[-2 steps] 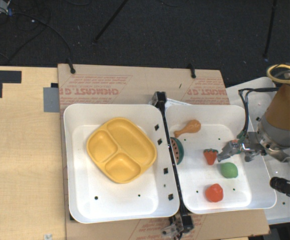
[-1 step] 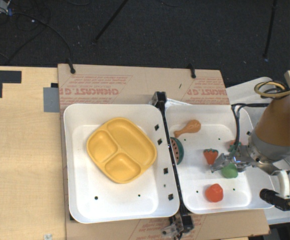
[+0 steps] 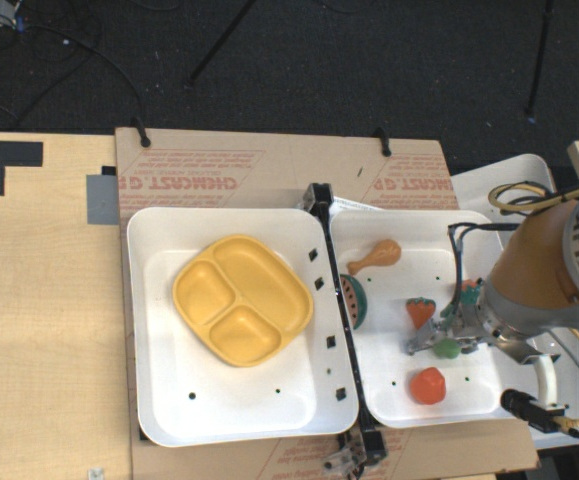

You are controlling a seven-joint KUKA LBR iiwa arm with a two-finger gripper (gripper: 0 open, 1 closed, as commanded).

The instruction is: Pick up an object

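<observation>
My gripper is low in the right bin, reaching in from the right under the grey arm with its orange band. A small green object lies right at the gripper's tip, partly covered by it. A red strawberry-like toy sits just up and left of the gripper. An orange-red ball rests nearer the front edge. A tan drumstick toy lies at the back of the bin. A watermelon slice leans against the left wall.
The left bin holds a yellow divided plate. A black divider runs between the bins. Cables hang near the arm at the right bin's back corner.
</observation>
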